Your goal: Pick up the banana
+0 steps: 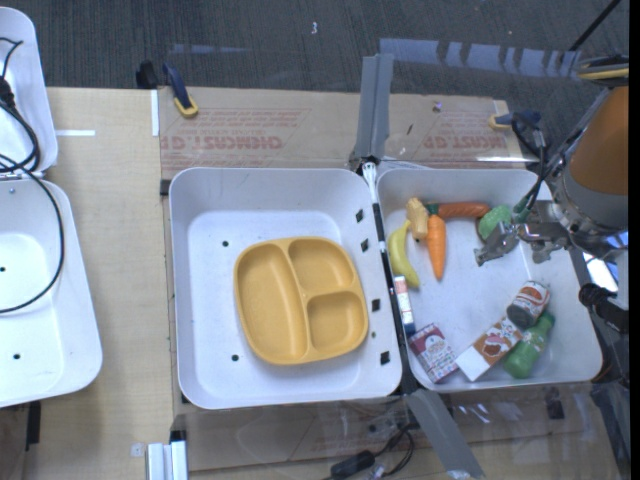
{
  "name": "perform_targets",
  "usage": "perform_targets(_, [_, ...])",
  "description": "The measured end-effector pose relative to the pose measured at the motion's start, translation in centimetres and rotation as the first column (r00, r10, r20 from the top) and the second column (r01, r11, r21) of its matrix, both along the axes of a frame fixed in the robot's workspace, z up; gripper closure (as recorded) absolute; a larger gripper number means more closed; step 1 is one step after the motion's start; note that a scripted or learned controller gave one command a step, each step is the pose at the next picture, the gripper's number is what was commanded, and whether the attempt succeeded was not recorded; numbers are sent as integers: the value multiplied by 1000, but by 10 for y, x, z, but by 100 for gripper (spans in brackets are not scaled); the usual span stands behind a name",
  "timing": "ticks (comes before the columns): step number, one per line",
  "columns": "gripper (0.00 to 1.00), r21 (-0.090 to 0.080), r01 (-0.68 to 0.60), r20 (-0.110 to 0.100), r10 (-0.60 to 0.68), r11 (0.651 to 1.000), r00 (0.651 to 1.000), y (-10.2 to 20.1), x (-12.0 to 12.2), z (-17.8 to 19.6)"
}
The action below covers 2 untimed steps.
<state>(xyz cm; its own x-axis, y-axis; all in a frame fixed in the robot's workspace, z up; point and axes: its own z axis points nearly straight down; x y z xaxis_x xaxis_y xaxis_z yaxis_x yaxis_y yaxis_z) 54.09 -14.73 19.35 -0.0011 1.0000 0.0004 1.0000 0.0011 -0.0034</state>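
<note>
The banana (402,257), yellow and slightly curved, lies along the left wall of the right bin (470,290). An orange carrot (437,247) rests just to its right, and a small yellow-tan piece (417,218) sits by the banana's upper end. My gripper (519,247) hangs over the bin's upper right, well to the right of the banana and apart from it. Its fingers are spread open with nothing between them. A green item (493,220) lies right beside the left finger.
The right bin also holds a second orange carrot (463,210), a brown bottle (529,303), a green bottle (528,349), a snack packet (489,346), a red-white box (433,354) and a marker (402,303). A yellow divided plate (300,299) sits in the left bin (200,268).
</note>
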Motion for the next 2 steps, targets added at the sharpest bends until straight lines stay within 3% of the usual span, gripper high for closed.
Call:
perform_targets(1, [0, 0, -59, 1, 59, 998, 998, 88, -48, -3])
perform_targets(2, [0, -1, -93, 1, 93, 996, 996, 115, -1, -3])
